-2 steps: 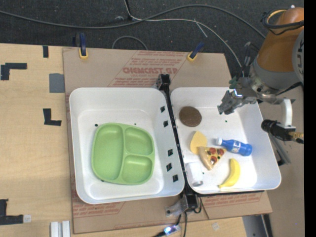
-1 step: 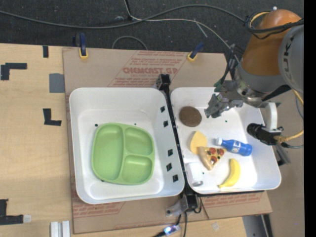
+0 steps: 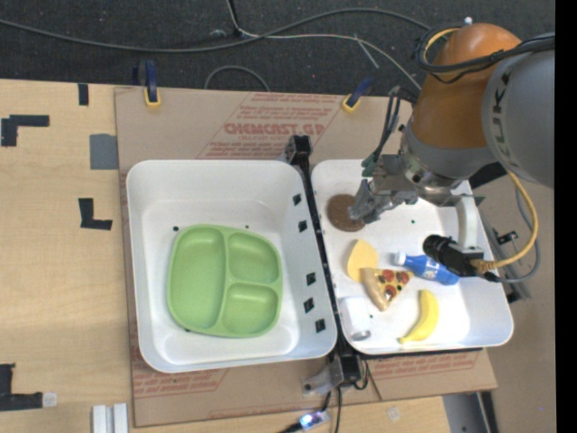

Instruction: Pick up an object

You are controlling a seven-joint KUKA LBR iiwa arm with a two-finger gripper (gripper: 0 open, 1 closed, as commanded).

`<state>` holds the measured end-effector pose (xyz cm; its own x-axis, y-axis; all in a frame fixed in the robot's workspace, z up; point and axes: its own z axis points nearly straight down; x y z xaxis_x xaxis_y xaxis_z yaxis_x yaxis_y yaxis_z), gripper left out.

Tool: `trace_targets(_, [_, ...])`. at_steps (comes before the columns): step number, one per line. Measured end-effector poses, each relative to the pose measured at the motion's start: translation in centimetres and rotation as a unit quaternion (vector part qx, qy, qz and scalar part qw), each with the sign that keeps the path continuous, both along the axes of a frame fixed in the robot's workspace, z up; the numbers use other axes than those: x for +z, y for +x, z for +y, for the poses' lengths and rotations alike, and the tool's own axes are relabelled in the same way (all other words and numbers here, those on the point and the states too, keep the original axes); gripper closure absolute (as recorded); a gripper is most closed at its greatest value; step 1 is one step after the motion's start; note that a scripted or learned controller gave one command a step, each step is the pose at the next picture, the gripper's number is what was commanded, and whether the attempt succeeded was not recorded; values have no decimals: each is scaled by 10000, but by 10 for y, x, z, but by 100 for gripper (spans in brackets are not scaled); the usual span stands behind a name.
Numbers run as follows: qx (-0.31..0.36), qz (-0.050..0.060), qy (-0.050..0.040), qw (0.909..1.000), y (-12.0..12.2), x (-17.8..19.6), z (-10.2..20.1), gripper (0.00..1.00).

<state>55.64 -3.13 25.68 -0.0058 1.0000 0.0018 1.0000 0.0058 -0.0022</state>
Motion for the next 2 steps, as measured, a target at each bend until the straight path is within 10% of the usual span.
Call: trace_targets(2, [14,6,2,10000,-21,-23,117,100])
